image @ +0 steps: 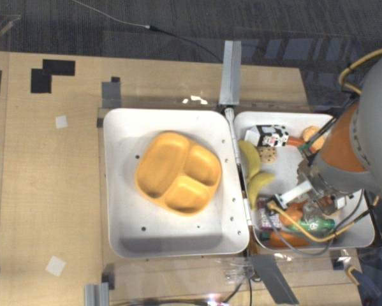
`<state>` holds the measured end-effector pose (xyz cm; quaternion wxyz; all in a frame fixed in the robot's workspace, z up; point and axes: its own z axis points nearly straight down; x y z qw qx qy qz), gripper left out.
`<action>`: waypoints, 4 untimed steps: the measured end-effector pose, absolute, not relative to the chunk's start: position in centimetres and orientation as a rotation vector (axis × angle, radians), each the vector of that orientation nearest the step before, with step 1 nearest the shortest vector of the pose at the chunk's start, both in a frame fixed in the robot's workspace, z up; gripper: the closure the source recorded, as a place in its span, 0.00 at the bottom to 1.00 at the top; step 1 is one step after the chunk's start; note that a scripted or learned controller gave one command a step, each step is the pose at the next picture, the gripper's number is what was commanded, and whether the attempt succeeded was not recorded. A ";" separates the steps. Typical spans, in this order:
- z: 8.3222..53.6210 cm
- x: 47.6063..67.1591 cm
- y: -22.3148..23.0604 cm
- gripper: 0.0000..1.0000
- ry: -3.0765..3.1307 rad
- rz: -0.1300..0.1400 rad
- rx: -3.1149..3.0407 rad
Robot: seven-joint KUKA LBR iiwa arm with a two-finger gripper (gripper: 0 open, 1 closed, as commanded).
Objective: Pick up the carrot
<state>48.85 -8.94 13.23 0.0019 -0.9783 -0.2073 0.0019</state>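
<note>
Orange carrot under the gripper

The carrot (291,233) lies at six o'clock in the right bin (363,238); the gripper (312,204) hangs just above it, grip impossible to tell. A banana (254,167) sits at nine, a yellow divided plate (178,171) in the left bin (120,171)

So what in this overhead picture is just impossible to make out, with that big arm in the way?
- Gripper: wrist and cables sit above it, so its tip is hidden.
- Carrot: an orange shape in the right bin, mostly under the gripper and cables; any contact is hidden.
- Small black-and-white item at the bin's top: too small to identify.
- Banana: its lower end disappears into clutter.
</note>
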 end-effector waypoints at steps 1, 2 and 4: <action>20.7 52.3 -16.6 1.00 -0.426 -0.005 -3.114; 29.7 56.2 -20.5 1.00 -0.326 -0.010 -3.127; 21.7 61.1 -11.7 1.00 -0.337 0.000 -3.120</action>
